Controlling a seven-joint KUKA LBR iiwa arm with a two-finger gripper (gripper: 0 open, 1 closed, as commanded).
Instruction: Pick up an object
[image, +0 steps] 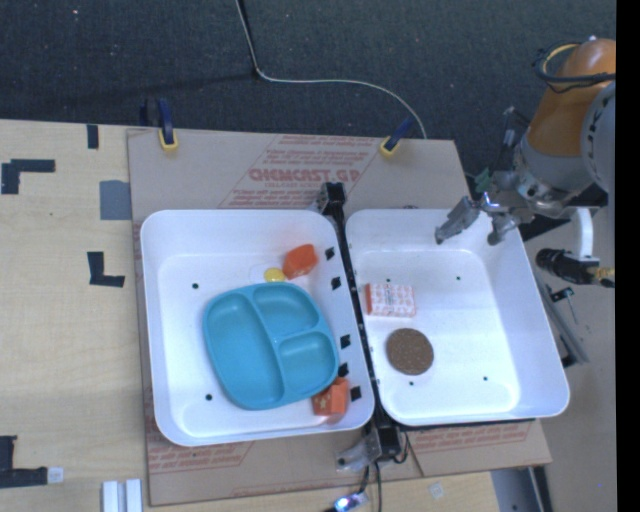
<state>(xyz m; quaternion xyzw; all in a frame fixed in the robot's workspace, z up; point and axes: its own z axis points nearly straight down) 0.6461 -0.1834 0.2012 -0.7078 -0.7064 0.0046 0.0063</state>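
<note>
My gripper (470, 228) hangs over the far right corner of the right bin (520, 300), its two fingers spread apart and open with nothing between them. Below it in that bin lie a small red-and-white packet (389, 298) near the left wall and a round brown disc (410, 352) toward the front. The left bin (165, 300) holds a blue divided plate (270, 343), an orange piece (300, 261) and a small yellow piece (273, 274) behind the plate, and an orange-red piece (331, 400) at the plate's front right.
Both bins rest on a cardboard sheet (290, 175) held by two clamps (165, 128) at its far edge. A white cable (330, 85) runs across the dark floor behind. Black clips (332, 200) join the bins along their shared wall.
</note>
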